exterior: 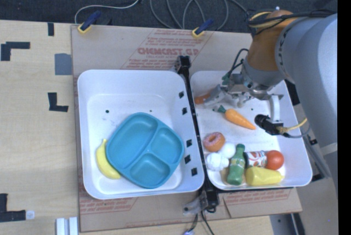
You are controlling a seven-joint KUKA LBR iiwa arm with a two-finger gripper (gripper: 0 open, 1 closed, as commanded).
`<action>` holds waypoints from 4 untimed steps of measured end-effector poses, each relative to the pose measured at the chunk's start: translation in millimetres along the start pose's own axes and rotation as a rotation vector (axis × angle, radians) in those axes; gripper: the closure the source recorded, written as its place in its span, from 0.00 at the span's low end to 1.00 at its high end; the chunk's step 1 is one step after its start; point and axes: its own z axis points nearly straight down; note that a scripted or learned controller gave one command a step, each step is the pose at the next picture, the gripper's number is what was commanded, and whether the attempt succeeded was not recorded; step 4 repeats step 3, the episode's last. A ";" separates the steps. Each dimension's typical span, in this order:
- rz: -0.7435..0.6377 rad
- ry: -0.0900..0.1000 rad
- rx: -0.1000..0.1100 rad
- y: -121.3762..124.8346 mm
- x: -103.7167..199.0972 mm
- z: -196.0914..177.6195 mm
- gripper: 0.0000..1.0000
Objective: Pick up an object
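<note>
Carrot (240, 118) mid right bin (299, 143) | claw (233, 94) just above-left

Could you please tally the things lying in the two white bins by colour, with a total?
Blue: 1, the divided plate
Yellow: 2, the banana and the yellow pepper
Orange: 1, the carrot
Pink and orange: 1, the doughnut
White: 1, the white lump
Green: 1, the bottle
Red: 2, the tomato and the red-labelled can
Total: 9
</note>
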 end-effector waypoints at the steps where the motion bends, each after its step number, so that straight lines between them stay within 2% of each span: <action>1: 0.002 -0.002 -0.006 -42.8 -17.1 17.1 0.00; 2: 0.002 -0.005 -0.009 -40.8 -17.9 5.5 1.00; 3: -0.005 0.000 -0.011 -10.6 46.7 -87.9 1.00; 4: -0.005 0.000 -0.011 -10.6 46.7 -87.9 1.00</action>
